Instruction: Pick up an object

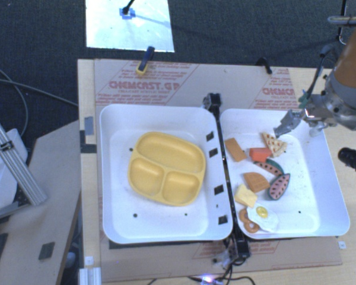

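Fingers [283,127]: pointing down-left over the right bin's [329,177] upper part; gap betw. tips cannot be told from this view. Nothing is showing between them. Tips are hanging just above and beside the waffle wedge [274,142], contact not confirmed.

Gripper body and wrist are extending to the right, w/ the grey arm [350,82] and its orange band sitting at the right side of the view.

Right bin contents, top to bottom:
- waffle wedge, near the tips
- tan cracker [235,149], left of it
- orange-red block [261,155], just below the wedge
- dark melon slice [275,166], touching the block's lower right
- watermelon slice [279,186], below that
- brown bread piece [256,181], left of the watermelon
- cheese cube [245,196]
- fried egg [264,217]
- pretzel [247,217], touching the egg at the bin's lower left

Left bin [113,177] is carrying a yellow tray [166,167] w/ three compartments.

Both bins are sitting side by side on a cardboard sheet [166,82] on the tabletop.
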Motion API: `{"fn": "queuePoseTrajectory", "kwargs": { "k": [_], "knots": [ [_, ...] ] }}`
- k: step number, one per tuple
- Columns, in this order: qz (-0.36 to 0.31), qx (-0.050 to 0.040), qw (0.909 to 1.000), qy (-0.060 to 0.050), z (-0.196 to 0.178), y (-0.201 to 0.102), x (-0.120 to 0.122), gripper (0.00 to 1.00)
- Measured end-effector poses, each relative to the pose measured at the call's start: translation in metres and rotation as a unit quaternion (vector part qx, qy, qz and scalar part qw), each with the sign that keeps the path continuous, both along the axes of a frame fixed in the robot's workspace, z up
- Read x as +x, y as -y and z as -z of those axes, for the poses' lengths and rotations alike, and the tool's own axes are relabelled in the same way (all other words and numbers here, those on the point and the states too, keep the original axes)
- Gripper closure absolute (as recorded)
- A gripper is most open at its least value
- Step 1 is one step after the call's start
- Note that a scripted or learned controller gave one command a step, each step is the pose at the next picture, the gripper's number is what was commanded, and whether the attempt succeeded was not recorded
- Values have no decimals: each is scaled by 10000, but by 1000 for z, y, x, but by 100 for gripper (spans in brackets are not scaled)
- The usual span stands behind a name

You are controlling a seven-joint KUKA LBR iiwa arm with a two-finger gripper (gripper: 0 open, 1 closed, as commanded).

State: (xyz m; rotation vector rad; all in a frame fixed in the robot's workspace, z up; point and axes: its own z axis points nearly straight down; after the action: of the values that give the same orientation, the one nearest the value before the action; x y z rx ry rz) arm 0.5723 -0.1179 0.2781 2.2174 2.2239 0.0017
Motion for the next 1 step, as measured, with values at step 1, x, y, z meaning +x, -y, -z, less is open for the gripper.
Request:
{"fn": "queuePoseTrajectory", "kwargs": {
  "k": [1],
  "knots": [
    [11, 24, 10000, -92, 165, -23, -68, 0]
  ]
}}
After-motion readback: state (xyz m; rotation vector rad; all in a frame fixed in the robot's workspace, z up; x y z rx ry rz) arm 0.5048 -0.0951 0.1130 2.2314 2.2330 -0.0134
